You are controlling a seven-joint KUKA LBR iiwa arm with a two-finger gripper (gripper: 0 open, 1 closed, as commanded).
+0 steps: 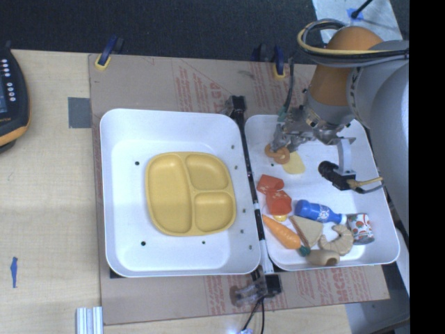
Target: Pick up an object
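My gripper (281,143) is low in the far left part of the right bin (386,256). It stands right over a small brown ring-shaped piece (279,156), which lies beside a pale yellow piece (296,164). I cannot see whether the ring is held. Nearer the front lie two red pieces (270,184) (279,204), a blue bottle (316,211), an orange carrot (281,232), a tan wedge (306,231), a small printed can (360,227) and a tan twisted piece (332,249).
The left bin (122,256) holds a yellow divided plate (190,192). The two bins meet at a ridge just left of my gripper. The arm covers the right bin's far right corner. A dark handset (8,92) lies at the bench's left edge.
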